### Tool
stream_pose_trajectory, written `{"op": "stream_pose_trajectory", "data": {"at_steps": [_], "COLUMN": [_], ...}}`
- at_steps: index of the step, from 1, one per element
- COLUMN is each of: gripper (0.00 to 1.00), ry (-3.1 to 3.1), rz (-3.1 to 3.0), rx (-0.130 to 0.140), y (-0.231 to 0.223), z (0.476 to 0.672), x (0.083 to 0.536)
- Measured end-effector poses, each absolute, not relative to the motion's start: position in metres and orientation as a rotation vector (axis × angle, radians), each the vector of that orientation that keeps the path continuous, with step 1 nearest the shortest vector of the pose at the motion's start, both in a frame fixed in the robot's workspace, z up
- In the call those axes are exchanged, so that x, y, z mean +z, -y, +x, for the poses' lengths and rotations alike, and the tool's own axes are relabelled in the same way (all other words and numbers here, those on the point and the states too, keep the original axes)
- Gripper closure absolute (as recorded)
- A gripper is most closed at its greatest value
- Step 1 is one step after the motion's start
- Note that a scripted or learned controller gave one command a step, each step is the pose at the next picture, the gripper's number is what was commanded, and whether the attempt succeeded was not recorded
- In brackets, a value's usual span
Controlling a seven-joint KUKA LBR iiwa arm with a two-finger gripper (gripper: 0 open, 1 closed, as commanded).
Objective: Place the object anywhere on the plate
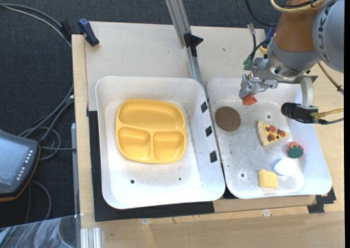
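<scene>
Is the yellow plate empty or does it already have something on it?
Empty: the yellow plate in the left bin shows three bare compartments.

— Where does the plate point(151, 130) sit?
— In the left bin point(109, 176), near its middle. The right bin point(311, 178) touches that bin along their shared edge.

— And in the right bin?
— A cookie point(227, 118) lies near the left wall. Right of it, a pizza slice point(272, 133); further right, a strawberry point(295, 150). In front of those, an egg point(285, 167) with a cheese block point(268, 179) just beside it on the left.

— The gripper point(250, 92)?
— Above the right bin's back part, behind the cookie, with a small object point(250, 99) at its tip.
</scene>
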State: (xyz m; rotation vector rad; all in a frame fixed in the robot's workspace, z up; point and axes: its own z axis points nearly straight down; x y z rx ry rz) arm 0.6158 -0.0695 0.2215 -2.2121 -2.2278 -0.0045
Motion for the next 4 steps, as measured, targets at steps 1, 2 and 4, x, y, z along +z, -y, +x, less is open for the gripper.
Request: {"op": "stream_pose_trajectory", "data": {"at_steps": [1, 2, 4], "gripper": [1.0, 1.0, 1.0], "ry": [2.226, 2.228, 2.228], "rz": [-2.21, -2.209, -2.212], "rx": [0.0, -0.003, -0.003], "y": [0.016, -0.049, -0.157], "z": [0.614, 0.609, 0.599], "x": [0.214, 0.219, 0.225]}}
